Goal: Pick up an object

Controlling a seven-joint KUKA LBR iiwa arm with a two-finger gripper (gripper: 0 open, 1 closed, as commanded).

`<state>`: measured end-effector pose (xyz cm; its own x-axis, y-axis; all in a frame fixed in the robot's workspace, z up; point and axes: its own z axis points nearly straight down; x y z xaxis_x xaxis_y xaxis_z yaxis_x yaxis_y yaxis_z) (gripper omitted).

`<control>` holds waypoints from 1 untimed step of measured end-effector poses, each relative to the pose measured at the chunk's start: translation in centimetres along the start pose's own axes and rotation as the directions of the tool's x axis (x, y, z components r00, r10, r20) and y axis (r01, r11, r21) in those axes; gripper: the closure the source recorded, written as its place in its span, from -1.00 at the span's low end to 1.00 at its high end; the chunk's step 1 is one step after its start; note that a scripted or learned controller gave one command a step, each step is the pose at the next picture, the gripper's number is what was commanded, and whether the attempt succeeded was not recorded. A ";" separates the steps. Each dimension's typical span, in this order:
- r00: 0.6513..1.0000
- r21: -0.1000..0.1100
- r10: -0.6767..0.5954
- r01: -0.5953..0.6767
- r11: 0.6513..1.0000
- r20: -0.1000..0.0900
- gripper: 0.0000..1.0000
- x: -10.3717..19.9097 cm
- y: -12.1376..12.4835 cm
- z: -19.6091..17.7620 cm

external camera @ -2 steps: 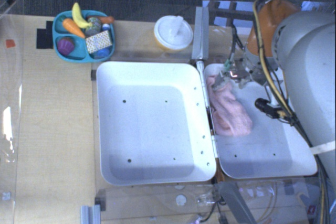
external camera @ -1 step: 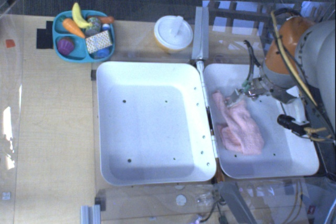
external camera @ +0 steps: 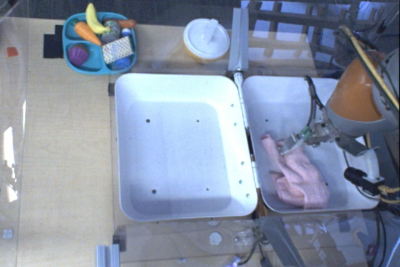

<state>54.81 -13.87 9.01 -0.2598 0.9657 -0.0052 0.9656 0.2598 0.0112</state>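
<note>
Pink cloth (external camera: 297,177) in right bin (external camera: 275,97), just below hand (external camera: 294,142)

Soft pink cloth (external camera: 299,177) rumpled in my right bin (external camera: 281,97), smooth white plastic, left bin (external camera: 175,147) alike, pale matt wood bench (external camera: 56,153), glossy blue plastic tray (external camera: 94,65).

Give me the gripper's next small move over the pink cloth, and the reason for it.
Probably a short descent straight down. The gripper sits over the upper part of the pink cloth in the right bin, and no fold shows between its fingers, so it likely needs to go lower before closing.
</note>
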 end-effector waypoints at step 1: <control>0.995 -0.003 -0.099 0.100 0.995 0.002 -1.00 2.9 1.0 0.0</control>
<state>55.07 -10.83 9.04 -0.3545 0.9350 -0.0082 0.9349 0.3546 0.0137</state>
